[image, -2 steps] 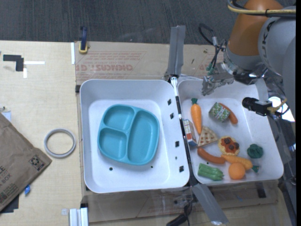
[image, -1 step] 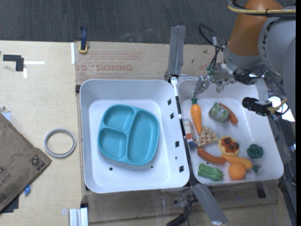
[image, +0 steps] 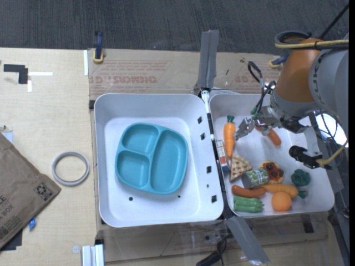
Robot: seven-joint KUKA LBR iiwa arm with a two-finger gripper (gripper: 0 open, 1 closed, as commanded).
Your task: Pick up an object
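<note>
My gripper hangs low over the back of the right bin, open, with nothing between its fingers. An upright carrot lies just to its left, and a small orange-red piece lies just to its right. Toward the front of the bin are a pizza-like wedge, a green can, a red and yellow toy, a dark green piece, an orange ball, a red sausage and a green pea pod.
The left bin holds a blue divided plate. A grey tape ring and a brown cardboard piece lie on the bench at the left. The grey divider rises between the bins at the back.
</note>
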